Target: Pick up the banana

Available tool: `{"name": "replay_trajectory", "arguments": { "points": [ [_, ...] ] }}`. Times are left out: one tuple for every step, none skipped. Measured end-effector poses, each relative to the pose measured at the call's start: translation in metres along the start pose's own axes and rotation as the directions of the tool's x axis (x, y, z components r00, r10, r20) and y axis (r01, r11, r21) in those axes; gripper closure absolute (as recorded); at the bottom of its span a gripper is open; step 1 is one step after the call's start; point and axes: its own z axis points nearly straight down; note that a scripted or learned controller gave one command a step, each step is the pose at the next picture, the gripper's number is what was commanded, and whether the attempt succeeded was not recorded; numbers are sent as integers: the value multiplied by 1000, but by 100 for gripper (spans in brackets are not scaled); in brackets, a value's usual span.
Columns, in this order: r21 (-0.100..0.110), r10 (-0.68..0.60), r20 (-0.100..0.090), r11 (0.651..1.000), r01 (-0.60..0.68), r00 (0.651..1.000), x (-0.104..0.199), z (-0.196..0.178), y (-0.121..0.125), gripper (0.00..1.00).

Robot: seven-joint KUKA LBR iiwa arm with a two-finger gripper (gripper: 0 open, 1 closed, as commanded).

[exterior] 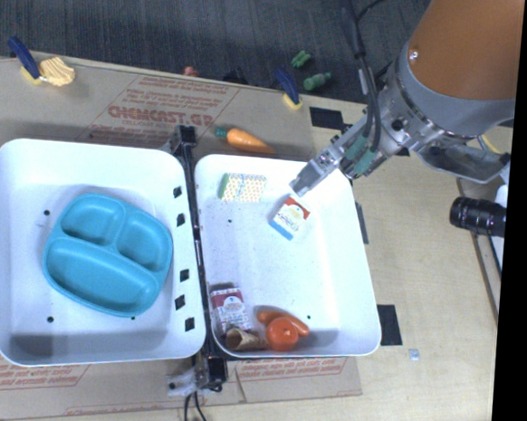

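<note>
A pale desk carried a sheet of printed cardboard [163, 106] with two white bins on it. At the cardboard's far left corner, beside a blue clip [23, 57], lay a pale yellow lump [58, 73], perhaps the banana, though too small to tell. The left bin [5, 257] held a blue divided plate [106, 252]. A carrot [244, 140] lay on the cardboard just behind the right bin [353, 285]. That bin held a patterned box [243, 187], a small carton [289, 219], a brown packet [228, 307] and an orange-red thing [283, 330]. The gripper [304, 183] hung over the right bin's back part, just above the carton and well apart from the yellow lump. Whether it stood wide or narrow could not be told.
</note>
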Motion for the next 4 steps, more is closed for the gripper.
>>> {"name": "replay_trajectory", "arguments": {
  "points": [
    [5, -137, -4, 991, 137, 991, 67, 140, 47, 100],
    [4, -136, -3, 991, 136, 991, 67, 140, 47, 0],
    [0, -459, -2, 889, 459, 889, 41, 155, 131, 0],
    [2, -640, -4, 768, 640, 768, -48, 162, 60, 0]
  ]
}}
